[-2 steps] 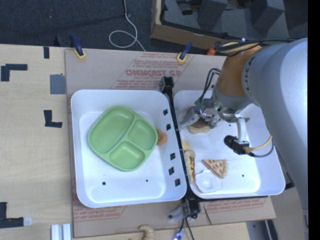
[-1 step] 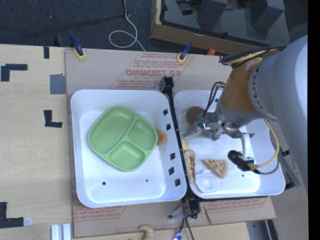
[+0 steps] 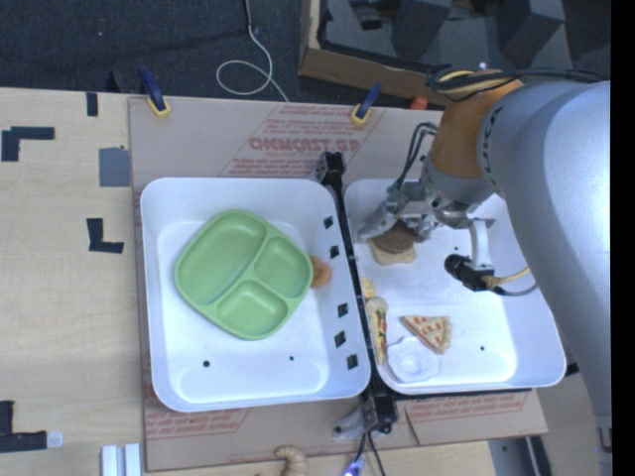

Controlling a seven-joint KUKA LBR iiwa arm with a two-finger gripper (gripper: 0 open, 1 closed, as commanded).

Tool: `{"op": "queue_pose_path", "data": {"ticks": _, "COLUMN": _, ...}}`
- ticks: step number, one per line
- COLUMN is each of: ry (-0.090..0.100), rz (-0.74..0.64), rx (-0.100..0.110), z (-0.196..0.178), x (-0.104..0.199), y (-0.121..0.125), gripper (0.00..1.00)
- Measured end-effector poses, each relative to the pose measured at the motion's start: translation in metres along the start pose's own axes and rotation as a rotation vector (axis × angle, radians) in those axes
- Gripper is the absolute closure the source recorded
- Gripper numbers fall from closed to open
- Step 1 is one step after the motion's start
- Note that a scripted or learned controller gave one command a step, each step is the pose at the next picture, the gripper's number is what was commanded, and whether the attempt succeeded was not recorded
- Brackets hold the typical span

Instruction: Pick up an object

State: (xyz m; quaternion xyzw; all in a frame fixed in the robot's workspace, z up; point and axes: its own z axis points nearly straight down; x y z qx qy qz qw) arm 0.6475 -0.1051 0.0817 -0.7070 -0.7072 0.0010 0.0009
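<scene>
In the right bin (image 3: 516,360), my gripper (image 3: 399,228) hangs low over a tan and brown bread-like piece (image 3: 393,253) near the bin's back left corner. The gripper's body hides the top of that piece, and whether it touches it is unclear. A pizza slice (image 3: 429,331) lies toward the front of the same bin. Beside it sits a white fried-egg piece (image 3: 410,364). A pale yellow, long food piece (image 3: 375,317) rests along the bin's left wall.
The left bin (image 3: 169,365) holds a green divided plate (image 3: 244,274) with a small orange item (image 3: 320,272) at its right edge. A black divider with clips (image 3: 342,256) runs between the bins. The grey arm (image 3: 556,167) covers the right bin's back right part.
</scene>
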Motion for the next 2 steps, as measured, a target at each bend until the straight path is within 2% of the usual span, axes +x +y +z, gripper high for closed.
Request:
{"op": "queue_pose_path", "data": {"ticks": 1, "ry": 0.0, "rz": 0.001, "rx": 0.006, "z": -0.006, "x": -0.001, "y": -0.003, "gripper": 1.0}}
{"op": "queue_pose_path", "data": {"ticks": 2, "ry": 0.003, "rz": -0.003, "rx": 0.004, "z": -0.103, "x": 0.069, "y": -0.083, "gripper": 1.0}}
